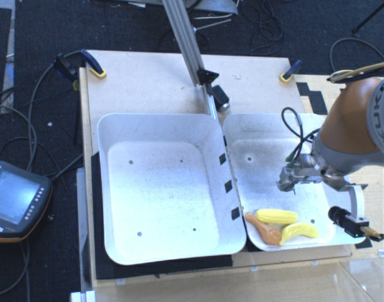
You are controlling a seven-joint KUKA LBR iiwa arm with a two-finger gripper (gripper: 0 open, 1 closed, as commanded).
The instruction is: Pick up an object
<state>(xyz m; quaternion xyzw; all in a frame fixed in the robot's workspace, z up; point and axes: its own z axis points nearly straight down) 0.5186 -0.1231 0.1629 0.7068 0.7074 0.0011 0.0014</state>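
Lying in right bin [254, 137], two yellow bananas [277, 216], orange piece [267, 230], pincer [287, 182] above

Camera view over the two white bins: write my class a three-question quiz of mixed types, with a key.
1. True or false: the two yellow banana-shaped toys lie in the right-hand shallow white bin.
2. Which thing touches the yellow toys? A) orange spoon-shaped toy B) handheld grey control pendant C) yellow-tipped clamp
3. Fill in: the two-finger gripper hangs over the ____ bin.

Key: 1 true; 2 A; 3 right.
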